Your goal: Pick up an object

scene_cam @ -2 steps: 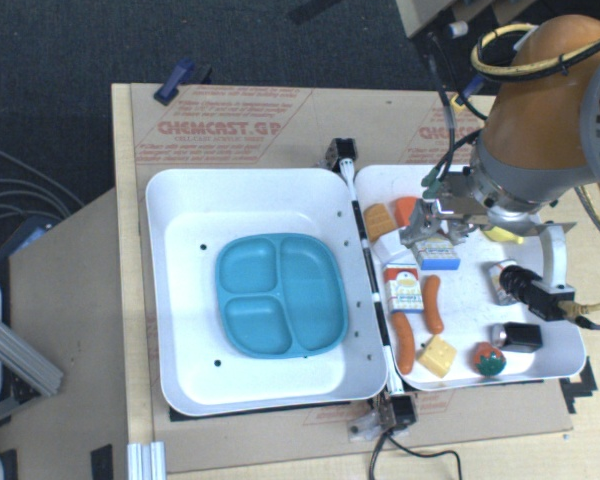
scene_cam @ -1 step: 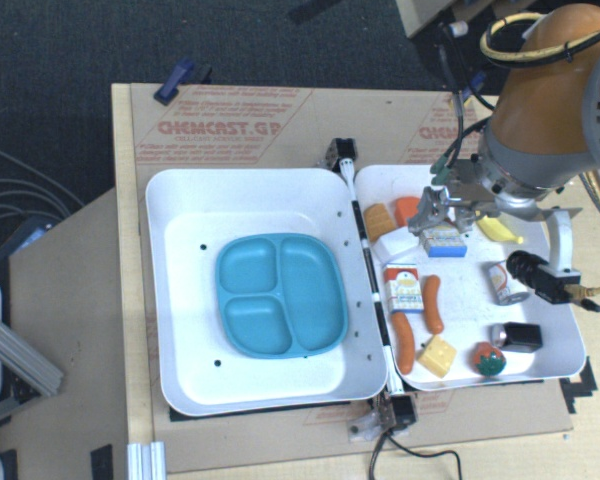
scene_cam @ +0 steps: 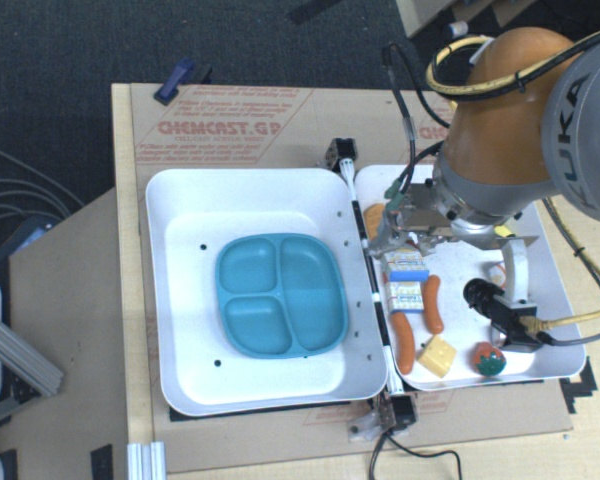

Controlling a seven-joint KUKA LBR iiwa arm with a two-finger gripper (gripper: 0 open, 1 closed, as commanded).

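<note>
Where toys crowd, gripper hugs bin wall.

"CHEMCAST G P" is printed in red capitals on the brown paper-covered board under the bins, up and to the left of the gripper; the finer red lines around it are too small to be read.
</note>
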